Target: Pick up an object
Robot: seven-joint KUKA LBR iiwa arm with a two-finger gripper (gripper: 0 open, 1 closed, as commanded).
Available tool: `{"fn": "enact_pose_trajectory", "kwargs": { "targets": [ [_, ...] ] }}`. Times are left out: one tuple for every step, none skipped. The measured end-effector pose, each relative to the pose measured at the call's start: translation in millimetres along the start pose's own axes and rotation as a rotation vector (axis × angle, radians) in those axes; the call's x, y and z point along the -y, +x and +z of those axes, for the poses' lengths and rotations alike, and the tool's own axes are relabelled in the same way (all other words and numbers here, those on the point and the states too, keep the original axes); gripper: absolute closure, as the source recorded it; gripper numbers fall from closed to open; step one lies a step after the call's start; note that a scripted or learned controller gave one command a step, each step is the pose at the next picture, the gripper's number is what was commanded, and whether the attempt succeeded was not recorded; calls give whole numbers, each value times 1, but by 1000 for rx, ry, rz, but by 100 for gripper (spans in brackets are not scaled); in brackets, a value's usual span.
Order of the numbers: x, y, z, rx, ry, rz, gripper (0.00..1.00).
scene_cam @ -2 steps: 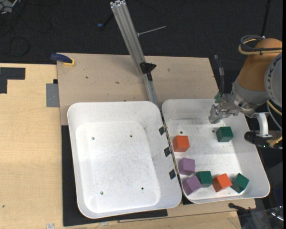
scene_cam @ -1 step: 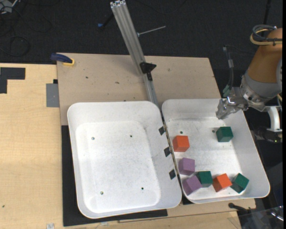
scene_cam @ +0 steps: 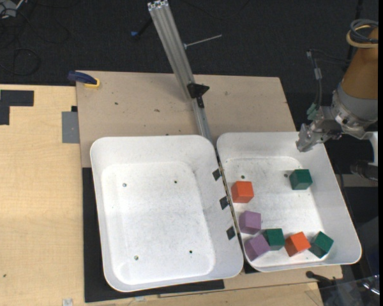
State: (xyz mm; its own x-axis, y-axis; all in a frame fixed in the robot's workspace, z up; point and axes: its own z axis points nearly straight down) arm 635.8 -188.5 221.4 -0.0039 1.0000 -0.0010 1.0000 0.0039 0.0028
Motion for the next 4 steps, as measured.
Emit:
{"fn": "enact_pose_trajectory", "kwargs": {
  "targets": [
    [2,47,-9,-4,5,-1,100],
    [20,101,-14,-4,7,-1,100],
    [37,151,-9,-4,8,0,100],
    [35,212,-7,-4,8,-1,100]
  ]
}}
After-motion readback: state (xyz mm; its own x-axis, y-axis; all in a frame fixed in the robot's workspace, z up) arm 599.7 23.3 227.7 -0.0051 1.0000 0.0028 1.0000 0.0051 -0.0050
